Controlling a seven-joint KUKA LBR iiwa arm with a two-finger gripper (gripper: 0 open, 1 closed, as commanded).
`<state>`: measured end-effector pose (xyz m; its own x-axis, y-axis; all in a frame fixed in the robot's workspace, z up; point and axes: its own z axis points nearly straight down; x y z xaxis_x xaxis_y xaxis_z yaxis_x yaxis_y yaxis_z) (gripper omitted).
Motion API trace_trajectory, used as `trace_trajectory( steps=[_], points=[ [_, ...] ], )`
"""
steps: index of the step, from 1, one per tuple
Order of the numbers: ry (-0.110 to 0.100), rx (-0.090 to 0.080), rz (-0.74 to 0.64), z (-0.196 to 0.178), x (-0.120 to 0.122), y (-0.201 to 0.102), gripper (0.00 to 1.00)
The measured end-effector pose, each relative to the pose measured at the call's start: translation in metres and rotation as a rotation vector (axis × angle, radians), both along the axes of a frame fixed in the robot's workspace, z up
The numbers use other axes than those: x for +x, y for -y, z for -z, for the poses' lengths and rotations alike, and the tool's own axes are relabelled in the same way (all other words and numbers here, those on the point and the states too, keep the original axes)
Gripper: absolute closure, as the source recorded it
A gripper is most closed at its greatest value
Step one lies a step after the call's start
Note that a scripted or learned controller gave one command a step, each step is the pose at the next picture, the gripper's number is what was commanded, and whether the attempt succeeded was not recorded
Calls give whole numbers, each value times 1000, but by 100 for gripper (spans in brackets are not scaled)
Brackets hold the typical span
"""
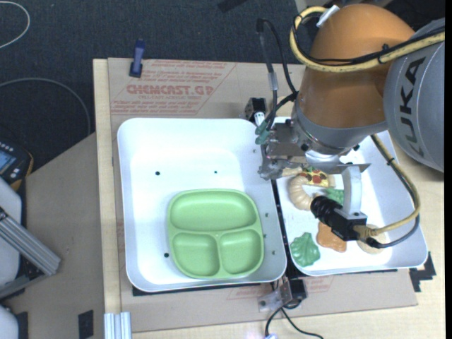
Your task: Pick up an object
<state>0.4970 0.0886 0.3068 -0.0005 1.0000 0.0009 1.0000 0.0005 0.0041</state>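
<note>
Arm [353, 69], grey with an orange band, sits over the right bin and covers most of it. "UKA" reads on the grey link at the frame's right edge.

The board [169, 90] under both bins has red print: "CHEMCAST GP", with smaller lines I can't read.

Left bin [141, 189], white, holds one green plate [214, 232] with three compartments. The plate lies flat in the near half, all its compartments bare.

Right bin [402, 249], white, holds the small pick candidates in a cluster at its left side:
- tan curved piece [298, 193], just below the wrist
- red-and-yellow piece [318, 178], touching the tan one, possibly toy food, too hidden to be sure
- orange piece [330, 240], nearer the front
- green leafy piece [305, 248], just beside the orange one, near the front rim

Gripper [304, 162] is low over the tan and red-and-yellow pieces. Can't tell its opening or whether it has hold of anything, as the wrist blocks it.

A small blue clip [137, 58] sits on the board's far left corner.
</note>
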Motion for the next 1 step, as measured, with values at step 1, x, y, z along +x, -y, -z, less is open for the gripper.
trace_trajectory(
  steps=[1],
  points=[
    [8, 0, 4, -111, -13, 47, 100]
  ],
)
